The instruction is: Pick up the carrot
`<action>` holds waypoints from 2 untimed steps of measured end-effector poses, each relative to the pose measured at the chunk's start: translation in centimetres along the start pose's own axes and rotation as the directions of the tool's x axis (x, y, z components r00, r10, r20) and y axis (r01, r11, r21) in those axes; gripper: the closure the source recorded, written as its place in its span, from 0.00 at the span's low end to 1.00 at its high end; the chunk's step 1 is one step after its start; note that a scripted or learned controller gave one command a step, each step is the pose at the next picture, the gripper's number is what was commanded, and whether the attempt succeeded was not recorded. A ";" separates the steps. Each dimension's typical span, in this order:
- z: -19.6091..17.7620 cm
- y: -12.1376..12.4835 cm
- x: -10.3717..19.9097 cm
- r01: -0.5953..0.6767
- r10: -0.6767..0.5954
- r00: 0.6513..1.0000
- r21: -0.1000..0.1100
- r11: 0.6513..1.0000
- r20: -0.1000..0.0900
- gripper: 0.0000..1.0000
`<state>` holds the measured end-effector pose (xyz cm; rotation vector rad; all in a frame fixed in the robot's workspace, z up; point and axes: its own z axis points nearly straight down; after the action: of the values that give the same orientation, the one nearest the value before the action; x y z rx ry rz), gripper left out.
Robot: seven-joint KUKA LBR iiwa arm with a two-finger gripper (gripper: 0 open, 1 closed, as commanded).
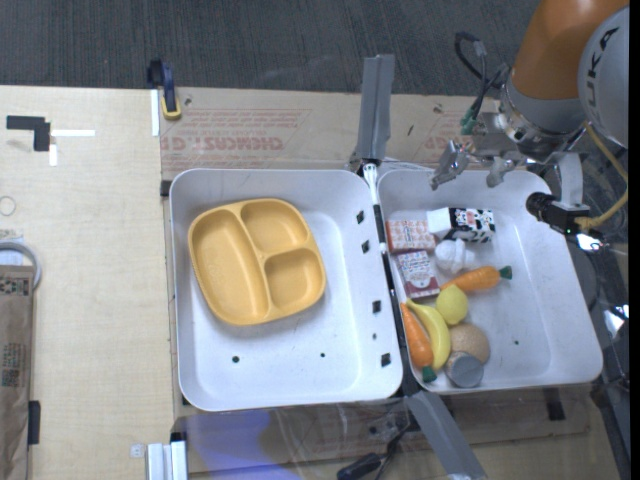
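Note:
Two carrot-like items lie in the right bin [560, 308]. One orange carrot [478, 279] with a green end lies across the bin's middle, next to a yellow lemon [452, 305]. A second orange carrot [417, 338] lies along the bin's left wall, beside a banana [436, 326]. My gripper [470, 172] hangs over the bin's back rim, above and behind the carrots and well apart from both. Its fingers [443, 172] are spread, with nothing between them.
The right bin also holds a black-and-white carton [470, 222], two red-and-white packets [411, 234], a white lump [452, 256], a brown round fruit [468, 343] and a grey can [463, 370]. A yellow divided plate [215, 268] lies in the left bin [300, 368].

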<state>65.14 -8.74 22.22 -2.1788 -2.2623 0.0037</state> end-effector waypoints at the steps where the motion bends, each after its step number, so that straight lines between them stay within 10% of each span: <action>1: 7.8 -6.2 -3.4 0.258 -0.258 0.966 0.000 0.966 -0.002 0.00; 2: 3.7 -14.2 -3.7 0.289 -0.289 0.957 -0.001 0.957 -0.002 0.00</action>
<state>51.08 -12.98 18.55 -1.8243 -2.5555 0.0010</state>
